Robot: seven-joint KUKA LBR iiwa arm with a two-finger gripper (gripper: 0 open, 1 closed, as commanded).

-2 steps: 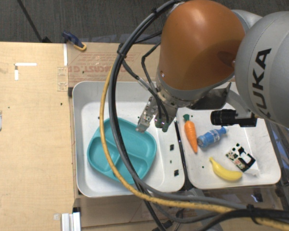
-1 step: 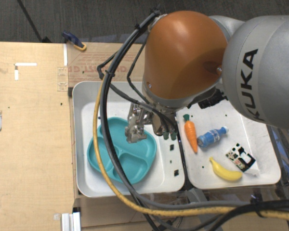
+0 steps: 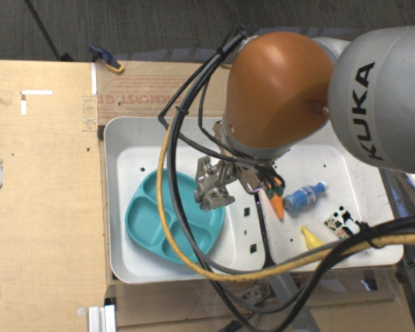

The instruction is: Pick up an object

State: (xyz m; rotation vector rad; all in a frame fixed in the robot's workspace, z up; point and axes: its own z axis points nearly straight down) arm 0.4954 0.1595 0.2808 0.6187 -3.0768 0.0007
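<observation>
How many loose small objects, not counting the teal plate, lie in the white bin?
4: a blue bottle, an orange carrot, a yellow piece and a black-and-white toy, all right of the gripper. The arm may hide more.

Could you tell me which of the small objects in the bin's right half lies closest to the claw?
The orange carrot, just right of the claw. The blue bottle, yellow piece and black-and-white toy lie farther right.

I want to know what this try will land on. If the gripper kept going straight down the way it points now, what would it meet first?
Most likely the teal divided plate: the gripper hangs over its right rim, pointing down into the white bin. Its height above the plate is hard to judge from this slanted view.
</observation>
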